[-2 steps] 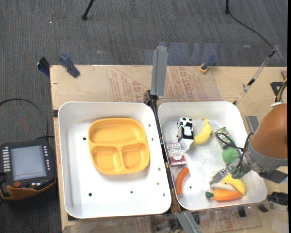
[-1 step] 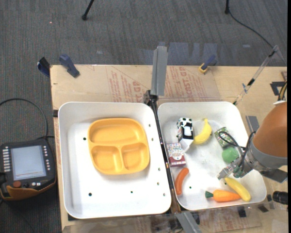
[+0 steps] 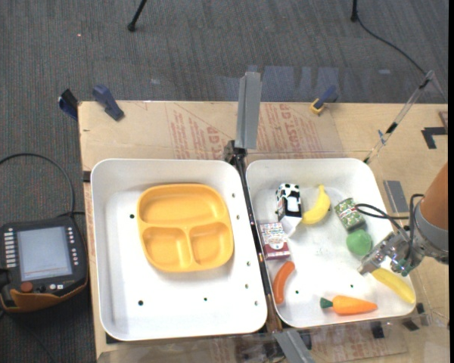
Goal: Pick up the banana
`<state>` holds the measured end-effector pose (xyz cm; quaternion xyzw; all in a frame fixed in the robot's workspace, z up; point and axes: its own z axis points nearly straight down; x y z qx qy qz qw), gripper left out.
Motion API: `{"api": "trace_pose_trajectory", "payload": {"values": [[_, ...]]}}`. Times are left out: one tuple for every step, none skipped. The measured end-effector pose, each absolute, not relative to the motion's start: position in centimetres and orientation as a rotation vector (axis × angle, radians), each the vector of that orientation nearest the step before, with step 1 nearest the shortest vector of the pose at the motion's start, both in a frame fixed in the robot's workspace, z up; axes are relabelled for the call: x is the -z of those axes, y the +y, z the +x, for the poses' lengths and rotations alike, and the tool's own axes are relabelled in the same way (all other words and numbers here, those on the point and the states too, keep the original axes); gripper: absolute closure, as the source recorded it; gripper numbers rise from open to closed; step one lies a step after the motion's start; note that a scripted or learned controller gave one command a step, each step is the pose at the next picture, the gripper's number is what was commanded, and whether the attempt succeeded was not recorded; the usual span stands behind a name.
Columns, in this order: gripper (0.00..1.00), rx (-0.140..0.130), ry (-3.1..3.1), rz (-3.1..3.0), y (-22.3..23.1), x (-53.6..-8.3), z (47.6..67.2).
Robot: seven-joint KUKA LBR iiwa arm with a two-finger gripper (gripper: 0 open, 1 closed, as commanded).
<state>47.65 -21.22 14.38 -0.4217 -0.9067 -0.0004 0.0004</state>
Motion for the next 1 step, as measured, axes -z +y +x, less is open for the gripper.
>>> {"api": "trace_pose_trajectory", "payload": {"values": [[1.00,0.000,-2.757,-1.503,-15.38,-22.57,52.11]]}}
